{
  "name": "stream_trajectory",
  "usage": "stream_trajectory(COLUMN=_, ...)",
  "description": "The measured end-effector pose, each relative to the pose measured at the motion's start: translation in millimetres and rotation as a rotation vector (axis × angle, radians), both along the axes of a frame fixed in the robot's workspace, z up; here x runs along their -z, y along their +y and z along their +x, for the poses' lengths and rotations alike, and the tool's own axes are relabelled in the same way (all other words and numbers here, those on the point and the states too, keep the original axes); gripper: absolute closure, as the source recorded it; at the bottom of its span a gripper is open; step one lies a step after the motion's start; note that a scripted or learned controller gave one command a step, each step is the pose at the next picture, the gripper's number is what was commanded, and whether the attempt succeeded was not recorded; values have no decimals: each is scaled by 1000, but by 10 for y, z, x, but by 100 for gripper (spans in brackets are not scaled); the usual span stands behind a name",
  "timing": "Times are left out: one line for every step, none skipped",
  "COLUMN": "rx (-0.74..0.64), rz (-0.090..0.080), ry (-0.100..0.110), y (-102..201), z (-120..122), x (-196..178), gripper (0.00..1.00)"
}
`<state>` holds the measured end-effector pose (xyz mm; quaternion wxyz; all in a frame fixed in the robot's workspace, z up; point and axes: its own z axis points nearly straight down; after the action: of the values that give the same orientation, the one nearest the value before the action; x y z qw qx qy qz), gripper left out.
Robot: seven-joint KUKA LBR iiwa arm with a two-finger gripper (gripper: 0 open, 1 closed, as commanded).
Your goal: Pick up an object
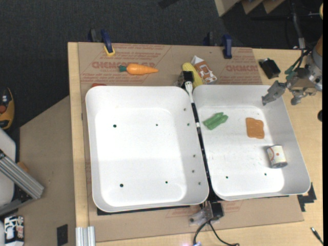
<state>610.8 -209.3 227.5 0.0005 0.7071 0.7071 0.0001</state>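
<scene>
At the near edge of the table (51, 152), a black cable (215, 229) is trailing away from the gap where the two bins are meeting. The left bin (97, 137) is sitting just behind it, its white floor showing four small dark dots. The right bin (287, 173) is lying touching it along the centre seam and is carrying three things, well apart from one another: a small white cylinder (277, 156) is lying on its side nearest the viewer by the right wall, an orange-brown block (255, 127) is resting a little farther back, and a green pod-shaped toy (215, 120) is lying tilted near the seam. Farther back, above the far right corner of that bin, the tool (281, 92) is hovering at the end of the arm, its two fingers spreading apart with nothing between them. Beyond the bins, on the cardboard sheet (169, 60), a toy carrot (137, 69) is lying flat, and a yellow item (188, 69) and a red-and-white packet (206, 73) are sitting side by side. Two blue clamps (226, 45) are gripping the far edge.
</scene>
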Motion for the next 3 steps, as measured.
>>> stream_trajectory(rx=-1, rz=-2, ry=-4, y=-2, z=8, x=-112, gripper=100)
stream_trajectory(rx=-1, rz=2, ry=1, y=195, z=-304, x=-330, gripper=100)
stream_trajectory(rx=-10, rz=7, ry=9, y=1306, z=-870, x=19, gripper=100)
